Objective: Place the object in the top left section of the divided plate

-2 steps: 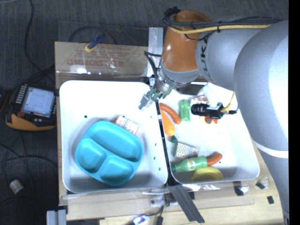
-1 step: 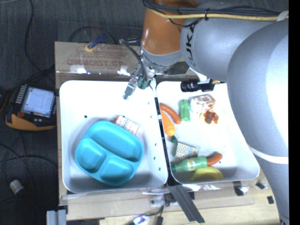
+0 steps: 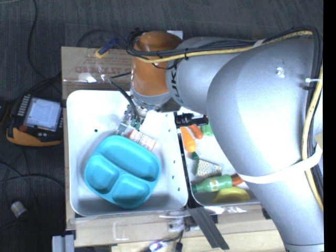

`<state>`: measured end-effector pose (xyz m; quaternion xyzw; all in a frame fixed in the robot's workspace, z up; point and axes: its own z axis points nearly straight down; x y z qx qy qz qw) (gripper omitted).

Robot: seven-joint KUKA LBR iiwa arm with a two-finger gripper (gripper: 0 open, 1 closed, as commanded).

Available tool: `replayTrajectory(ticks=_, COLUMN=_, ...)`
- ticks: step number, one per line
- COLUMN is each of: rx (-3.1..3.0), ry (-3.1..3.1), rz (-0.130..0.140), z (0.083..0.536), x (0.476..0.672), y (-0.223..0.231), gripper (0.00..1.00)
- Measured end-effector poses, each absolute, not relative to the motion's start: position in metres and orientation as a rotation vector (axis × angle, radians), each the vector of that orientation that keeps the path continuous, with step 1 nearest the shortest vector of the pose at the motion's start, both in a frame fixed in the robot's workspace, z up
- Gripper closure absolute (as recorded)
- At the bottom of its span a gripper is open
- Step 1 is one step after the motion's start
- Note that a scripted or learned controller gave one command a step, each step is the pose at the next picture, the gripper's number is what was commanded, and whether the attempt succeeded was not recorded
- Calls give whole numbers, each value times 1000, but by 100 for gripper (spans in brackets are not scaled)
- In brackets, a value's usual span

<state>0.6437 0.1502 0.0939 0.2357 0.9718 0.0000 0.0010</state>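
Reaching in from the right, the grey arm (image 3: 252, 104) hangs its gripper (image 3: 131, 121) over the left bin (image 3: 84, 109), just above the blue divided plate's (image 3: 122, 170) upper rim — whether it is clenched or released cannot be told. A small red-and-white packet (image 3: 143, 138) lies at that rim, just below the gripper. The right bin (image 3: 195, 196) holds a green bottle (image 3: 212, 184), a yellow piece (image 3: 231, 194) and a carrot (image 3: 188, 140).

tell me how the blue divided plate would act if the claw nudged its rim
The blue three-section plastic plate looks moulded and rigid, so it would probably slide as one piece rather than flex. It seems light and shallow, and the smooth white left bin floor likely gives little grip. It sits broad and low, so tipping seems unlikely.
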Motion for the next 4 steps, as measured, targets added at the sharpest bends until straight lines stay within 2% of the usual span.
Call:
replayTrajectory(ticks=1, rx=819, ry=3032, rz=3, z=167, x=640, y=235, gripper=100)
replayTrajectory(ticks=2, rx=993, ry=2980, rz=1, z=171, x=654, y=234, gripper=100)
replayTrajectory(ticks=3, rx=1281, ry=2866, rz=-1, z=193, x=660, y=233, gripper=100)
replayTrajectory(ticks=4, rx=1334, ry=2841, rz=-5, z=94, x=665, y=221, gripper=100)
